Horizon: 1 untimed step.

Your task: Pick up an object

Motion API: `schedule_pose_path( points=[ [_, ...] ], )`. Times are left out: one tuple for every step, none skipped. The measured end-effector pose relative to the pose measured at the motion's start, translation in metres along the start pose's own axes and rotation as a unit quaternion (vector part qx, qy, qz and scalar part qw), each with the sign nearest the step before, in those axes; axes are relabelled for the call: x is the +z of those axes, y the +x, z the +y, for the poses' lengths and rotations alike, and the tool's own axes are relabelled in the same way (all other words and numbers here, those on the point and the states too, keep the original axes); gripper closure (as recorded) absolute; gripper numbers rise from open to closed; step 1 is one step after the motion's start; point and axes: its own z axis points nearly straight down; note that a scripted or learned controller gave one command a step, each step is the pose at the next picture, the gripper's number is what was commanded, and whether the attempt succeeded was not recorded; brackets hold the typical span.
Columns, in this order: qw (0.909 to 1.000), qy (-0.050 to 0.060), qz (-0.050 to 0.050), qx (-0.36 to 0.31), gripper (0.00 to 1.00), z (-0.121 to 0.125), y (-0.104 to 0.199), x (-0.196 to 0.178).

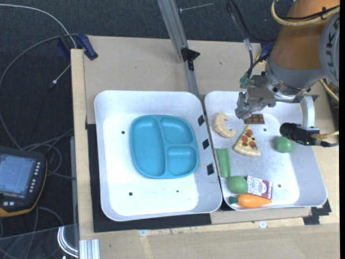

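My gripper (pixel 245 112) hangs low over the back of the right bin (pixel 307 185), just above a small brown block (pixel 256 119) and beside a pale croissant-shaped piece (pixel 223 124). A pizza slice (pixel 248 142) lies just in front of the gripper. A green ball (pixel 282 144) sits to the right. Along the bin's left side lies a green stick (pixel 223 162). Near the front are a green round fruit (pixel 236 184), a pink and white carton (pixel 258 185) and an orange carrot (pixel 253 200). Nothing is visibly held.
The left bin (pixel 110 198) holds a blue divided plate (pixel 163 145). A metal pole (pixel 175 26) slants up behind the bins. A tablet-like pendant (pixel 19 179) and cables lie off the bench at the left.
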Motion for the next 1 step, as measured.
schedule_pose_path(
  points=[
    [1.0000,0.001,0.000,0.000,1.00,-0.0084,0.0449,0.0161]
  ],
)
